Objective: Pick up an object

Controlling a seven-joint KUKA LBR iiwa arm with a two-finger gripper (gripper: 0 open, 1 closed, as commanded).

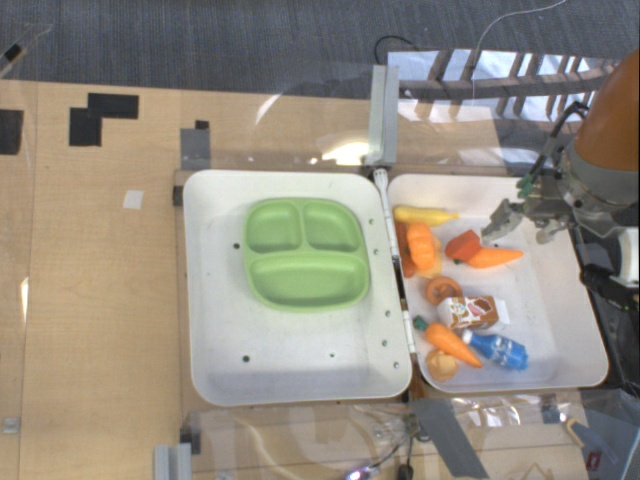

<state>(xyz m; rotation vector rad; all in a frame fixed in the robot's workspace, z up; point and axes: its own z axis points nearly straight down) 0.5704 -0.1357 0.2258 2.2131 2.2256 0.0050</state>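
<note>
The orange carrot (494, 259) lay in the right bin (560, 368) beside a red pepper (463, 245) — the gripper (520, 223) hung just above, fingers spread and holding nothing — so a clean grasp called for straddling the carrot alone.
</note>
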